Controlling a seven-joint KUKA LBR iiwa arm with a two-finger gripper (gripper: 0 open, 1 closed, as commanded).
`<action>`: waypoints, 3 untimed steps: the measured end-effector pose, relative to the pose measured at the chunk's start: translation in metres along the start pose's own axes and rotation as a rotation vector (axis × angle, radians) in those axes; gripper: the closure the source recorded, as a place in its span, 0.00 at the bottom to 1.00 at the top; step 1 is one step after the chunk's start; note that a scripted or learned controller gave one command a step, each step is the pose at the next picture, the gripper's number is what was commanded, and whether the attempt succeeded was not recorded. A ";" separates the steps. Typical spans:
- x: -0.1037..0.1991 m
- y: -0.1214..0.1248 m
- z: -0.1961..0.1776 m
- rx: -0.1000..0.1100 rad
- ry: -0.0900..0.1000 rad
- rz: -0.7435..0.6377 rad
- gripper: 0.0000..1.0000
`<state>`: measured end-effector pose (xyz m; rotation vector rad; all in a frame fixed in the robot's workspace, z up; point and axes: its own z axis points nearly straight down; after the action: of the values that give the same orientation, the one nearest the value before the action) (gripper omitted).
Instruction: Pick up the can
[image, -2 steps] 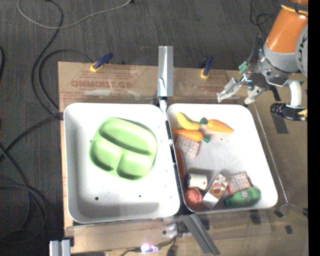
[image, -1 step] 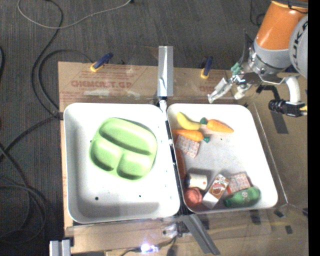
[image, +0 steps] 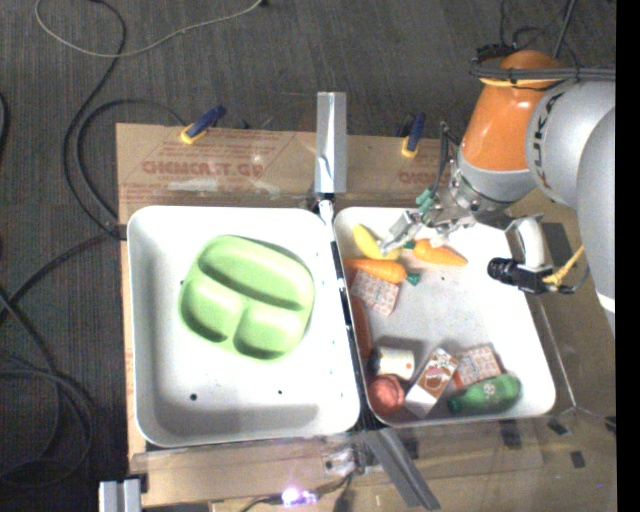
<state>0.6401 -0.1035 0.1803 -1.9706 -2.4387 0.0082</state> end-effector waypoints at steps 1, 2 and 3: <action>0.003 -0.089 0.090 -0.007 0.000 -0.041 0.00; 0.023 -0.111 0.092 -0.024 -0.001 0.466 0.00; -0.057 -0.109 0.092 -0.018 -0.003 0.317 0.00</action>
<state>0.5448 -0.1826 0.0887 -2.3422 -2.1066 -0.0089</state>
